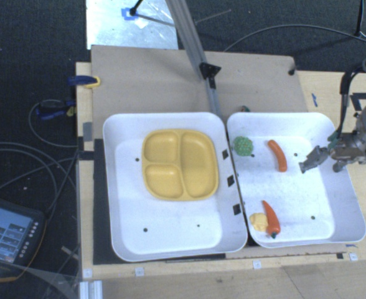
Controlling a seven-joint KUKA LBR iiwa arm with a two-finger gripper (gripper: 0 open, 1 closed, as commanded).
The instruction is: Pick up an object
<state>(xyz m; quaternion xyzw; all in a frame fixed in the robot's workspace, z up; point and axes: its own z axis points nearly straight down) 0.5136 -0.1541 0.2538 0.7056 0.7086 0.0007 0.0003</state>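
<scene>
Two shallow white bins are sitting side by side on the bench. The left bin is holding a yellow divided plate with three compartments, lying flat toward its upper middle. The right bin is carrying the loose items: a green broccoli piece near its upper left corner, an orange sausage-shaped piece just to the right of it and apart from it, and at the lower left an orange-red carrot lying touching a small yellow lump — too small to identify further. The arm is reaching in from the right edge, with the gripper hanging over the right-hand part of the right bin, near the sausage-shaped piece but not touching it. Nothing is sitting between its fingers; whether they are spread or closed cannot be told from this slanted view — the tip is reading as one dark grey shape. A metal pole is slanting across the bench top above the bins, and a handheld control pendant is lying on the floor at lower left.
</scene>
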